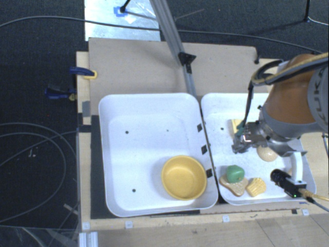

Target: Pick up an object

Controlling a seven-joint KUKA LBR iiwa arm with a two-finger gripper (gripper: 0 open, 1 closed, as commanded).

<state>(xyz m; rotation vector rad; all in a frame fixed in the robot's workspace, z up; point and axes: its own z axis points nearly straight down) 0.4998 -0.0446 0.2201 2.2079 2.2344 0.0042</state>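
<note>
Gripper (pixel 240 143) hovered low in right bin (pixel 216 112), fingers' state can't tell; yellow bowl (pixel 184 177) in left bin (pixel 128 112).

Blue clamps (pixel 67 86) at bench (pixel 154 66) left edge

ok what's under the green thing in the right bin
The green thing sits on a tan piece, beside a yellow piece. Whatever lies beneath its middle is covered.
</note>
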